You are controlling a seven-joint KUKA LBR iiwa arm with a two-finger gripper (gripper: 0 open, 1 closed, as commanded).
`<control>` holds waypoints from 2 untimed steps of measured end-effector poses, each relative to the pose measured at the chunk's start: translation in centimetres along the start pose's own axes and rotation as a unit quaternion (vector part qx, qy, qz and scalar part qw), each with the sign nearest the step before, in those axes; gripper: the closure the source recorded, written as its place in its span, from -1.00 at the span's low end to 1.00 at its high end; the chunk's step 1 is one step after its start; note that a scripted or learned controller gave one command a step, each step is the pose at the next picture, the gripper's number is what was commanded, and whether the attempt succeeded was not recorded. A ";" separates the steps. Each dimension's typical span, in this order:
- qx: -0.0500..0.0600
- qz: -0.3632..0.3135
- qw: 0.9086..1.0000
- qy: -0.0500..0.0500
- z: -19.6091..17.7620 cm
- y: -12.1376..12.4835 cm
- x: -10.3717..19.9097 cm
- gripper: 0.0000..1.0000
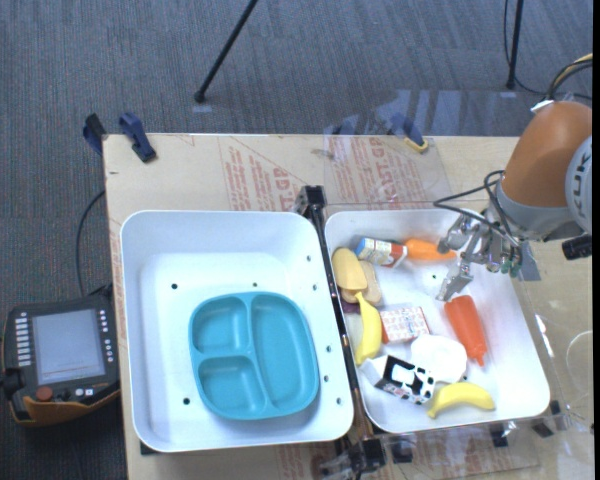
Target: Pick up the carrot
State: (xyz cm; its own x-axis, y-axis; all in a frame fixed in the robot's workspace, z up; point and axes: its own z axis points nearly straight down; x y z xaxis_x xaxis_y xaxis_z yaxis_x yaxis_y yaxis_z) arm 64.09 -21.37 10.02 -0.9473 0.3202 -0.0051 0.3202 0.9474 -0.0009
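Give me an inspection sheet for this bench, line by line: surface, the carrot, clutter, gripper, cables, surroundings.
Surface: wooden bench bearing a left bin and a right bin, side by side.
Job's things: carrot lying in the right bin, just below the gripper, not held.
Clutter: two bananas, a black-and-white toy, a small printed box, a bottle with an orange end, all in the right bin; teal divided plate in the left bin.
Grippers: gripper low over the right bin, above the carrot.
Cables: black cable off the bench's left edge.
Surroundings: teach pendant on the carpet; blue clamp at the bench corner.
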 end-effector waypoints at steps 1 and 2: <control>-0.001 0.117 0.993 0.001 1.0 0.0 0.4 -1.00; -0.001 0.178 0.984 -0.001 -4.6 0.0 0.2 -1.00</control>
State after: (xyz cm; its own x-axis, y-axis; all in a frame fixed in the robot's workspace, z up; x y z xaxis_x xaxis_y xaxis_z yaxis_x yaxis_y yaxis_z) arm 63.87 -21.31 14.64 -0.7745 0.6325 -0.0076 0.6325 0.7746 0.0036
